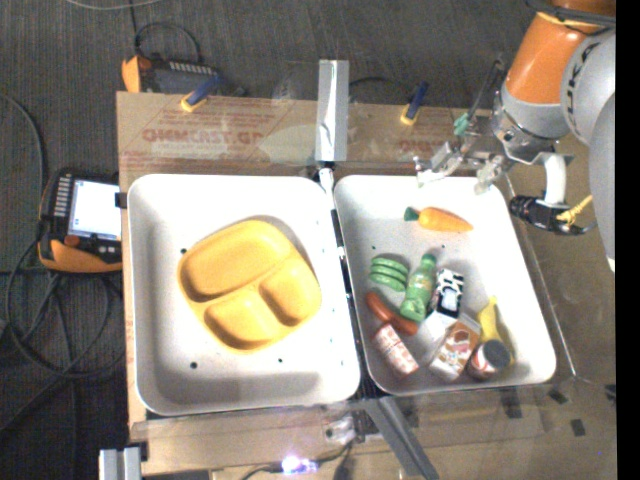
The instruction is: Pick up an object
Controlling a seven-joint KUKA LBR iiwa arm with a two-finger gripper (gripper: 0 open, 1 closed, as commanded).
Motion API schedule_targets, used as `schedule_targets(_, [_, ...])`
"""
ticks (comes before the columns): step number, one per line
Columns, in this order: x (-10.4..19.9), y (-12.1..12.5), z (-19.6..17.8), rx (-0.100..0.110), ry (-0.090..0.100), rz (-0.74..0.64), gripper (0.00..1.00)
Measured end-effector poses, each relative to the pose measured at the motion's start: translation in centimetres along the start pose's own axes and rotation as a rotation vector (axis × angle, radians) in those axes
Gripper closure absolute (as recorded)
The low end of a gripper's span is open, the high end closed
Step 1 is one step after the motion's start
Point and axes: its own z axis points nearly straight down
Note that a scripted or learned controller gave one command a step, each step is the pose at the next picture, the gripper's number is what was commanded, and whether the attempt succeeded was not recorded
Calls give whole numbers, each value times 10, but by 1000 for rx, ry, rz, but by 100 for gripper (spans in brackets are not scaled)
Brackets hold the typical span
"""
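The gripper (458, 171) hangs near the top right of the frame, over the back edge of the right bin (520, 268). Its two fingers are apart, with nothing between them. Just below it, near the top of that bin, lies a carrot (440, 219) on its side. Lower down in the same bin sits a pile of toy food: a green bottle (420, 284), a green pea pod (388, 272), a banana (489, 320) and a can (489, 358). The left bin (160, 368) holds a yellow tray (250, 283).
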Motion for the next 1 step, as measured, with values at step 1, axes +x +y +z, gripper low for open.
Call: schedule_targets(1, [-32, 5, 122, -7, -1, -153, 0])
